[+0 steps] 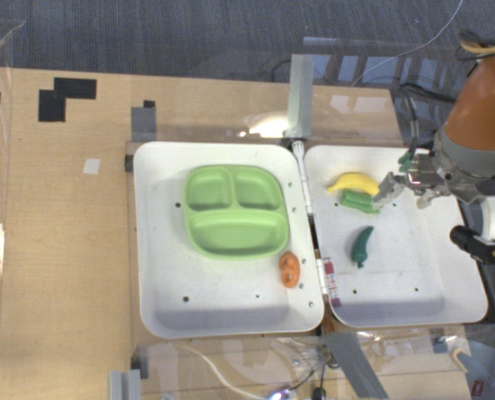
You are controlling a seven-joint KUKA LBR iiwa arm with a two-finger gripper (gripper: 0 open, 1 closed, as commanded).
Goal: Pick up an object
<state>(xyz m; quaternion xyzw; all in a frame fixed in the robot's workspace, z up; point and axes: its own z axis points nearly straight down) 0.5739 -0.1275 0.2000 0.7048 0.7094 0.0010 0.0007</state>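
Approach step: gripper (395,187), grip state unclear, just beside small green plastic block (358,202) near right white bin's (414,302) far edge. Next: descend, clamp.

Yellow banana (352,182) lies atop a green piece (358,201).

Pale wooden bench (64,248) before a dark grey carpeted floor (189,15)

We look down on a light plywood top bearing black square markers (66,97) near its far left, a small white paper tag (92,167), and a grey metal upright post (301,94) at the middle; a bright glare spot (266,126) lies just beside the post's foot, thin white cables (431,33) trail across the carpet at the far right, and clear plastic sheeting (2,44) edges the left
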